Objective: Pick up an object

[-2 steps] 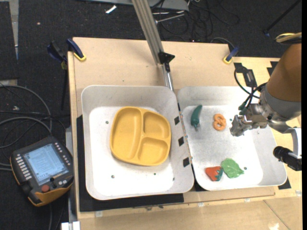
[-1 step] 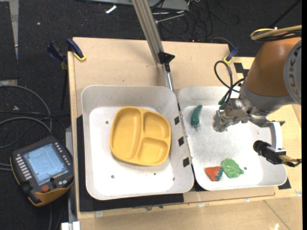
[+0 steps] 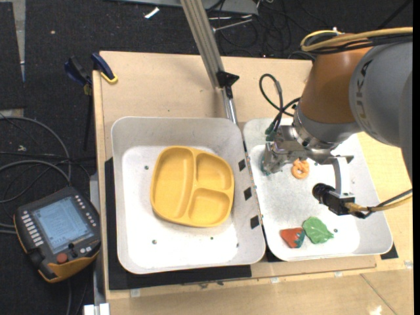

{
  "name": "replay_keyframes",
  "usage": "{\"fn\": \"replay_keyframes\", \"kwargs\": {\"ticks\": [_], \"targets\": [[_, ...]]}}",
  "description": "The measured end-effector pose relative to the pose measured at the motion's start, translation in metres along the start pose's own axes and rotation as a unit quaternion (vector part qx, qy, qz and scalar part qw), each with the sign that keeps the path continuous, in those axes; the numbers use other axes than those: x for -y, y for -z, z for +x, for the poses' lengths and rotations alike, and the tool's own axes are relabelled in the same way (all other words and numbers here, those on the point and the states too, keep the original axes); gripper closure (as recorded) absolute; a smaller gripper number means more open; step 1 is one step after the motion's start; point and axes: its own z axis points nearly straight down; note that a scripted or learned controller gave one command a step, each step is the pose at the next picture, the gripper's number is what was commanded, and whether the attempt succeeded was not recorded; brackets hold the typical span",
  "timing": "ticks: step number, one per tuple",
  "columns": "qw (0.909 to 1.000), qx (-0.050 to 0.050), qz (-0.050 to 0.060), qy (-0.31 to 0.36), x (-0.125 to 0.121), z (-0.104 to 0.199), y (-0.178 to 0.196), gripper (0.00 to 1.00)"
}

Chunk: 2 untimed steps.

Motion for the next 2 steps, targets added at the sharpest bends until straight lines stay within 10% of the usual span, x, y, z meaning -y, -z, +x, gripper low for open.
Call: {"fn": "replay_keyframes", "kwargs": {"ticks": [2], "targets": [[1.0, 0.0, 0.0, -0.001, -0.019, 0.094, 0.007, 1.0]]}}
